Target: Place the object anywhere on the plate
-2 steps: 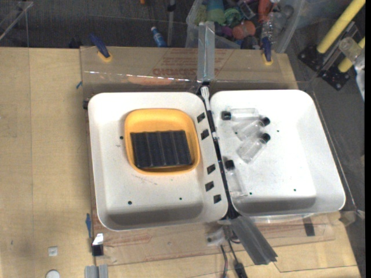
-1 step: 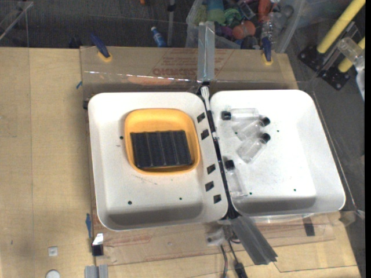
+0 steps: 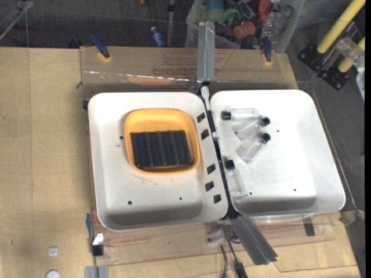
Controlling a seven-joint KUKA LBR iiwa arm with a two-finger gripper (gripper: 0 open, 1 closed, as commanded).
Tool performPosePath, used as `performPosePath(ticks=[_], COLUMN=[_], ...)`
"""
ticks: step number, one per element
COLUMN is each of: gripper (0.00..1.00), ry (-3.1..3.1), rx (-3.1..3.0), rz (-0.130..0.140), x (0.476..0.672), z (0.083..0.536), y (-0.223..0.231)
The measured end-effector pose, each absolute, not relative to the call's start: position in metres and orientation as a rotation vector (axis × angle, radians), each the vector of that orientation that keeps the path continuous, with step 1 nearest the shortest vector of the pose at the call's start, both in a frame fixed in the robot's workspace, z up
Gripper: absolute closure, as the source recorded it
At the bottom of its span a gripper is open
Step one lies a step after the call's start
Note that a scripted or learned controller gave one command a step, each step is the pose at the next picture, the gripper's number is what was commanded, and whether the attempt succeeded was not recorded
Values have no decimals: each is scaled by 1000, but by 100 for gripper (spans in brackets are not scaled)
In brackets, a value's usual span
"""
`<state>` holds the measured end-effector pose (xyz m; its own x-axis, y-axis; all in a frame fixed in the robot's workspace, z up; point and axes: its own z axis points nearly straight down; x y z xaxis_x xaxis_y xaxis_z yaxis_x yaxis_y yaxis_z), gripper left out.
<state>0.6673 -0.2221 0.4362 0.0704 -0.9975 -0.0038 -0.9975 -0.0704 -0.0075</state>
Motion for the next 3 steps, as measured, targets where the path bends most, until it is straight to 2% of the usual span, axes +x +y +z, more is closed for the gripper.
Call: performPosePath(ticks=[2,3], gripper=[100,100], ry=[1859,1328], rx=[-2525,-2842], rz=[0,-5], x=[667,668], z=[436,435], y=[-216,-207])
